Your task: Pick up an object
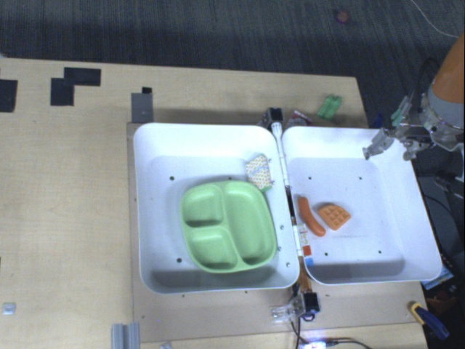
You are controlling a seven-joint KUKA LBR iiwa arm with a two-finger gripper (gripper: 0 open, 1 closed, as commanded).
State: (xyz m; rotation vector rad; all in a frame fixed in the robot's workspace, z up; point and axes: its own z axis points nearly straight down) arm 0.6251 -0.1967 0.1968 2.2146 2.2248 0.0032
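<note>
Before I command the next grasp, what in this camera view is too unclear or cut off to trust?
- Gripper: small and blurred; jaw opening unreadable.
- Arm: cut off by the right edge.
- Patterned item by the green tray: too small to identify.
- Green object behind the bins: blurred.

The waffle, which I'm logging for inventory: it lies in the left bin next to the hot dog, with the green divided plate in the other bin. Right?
Not quite. The camera view shows the waffle in the right bin, next to the hot dog. The green divided plate is in the other bin, the left one.
</note>
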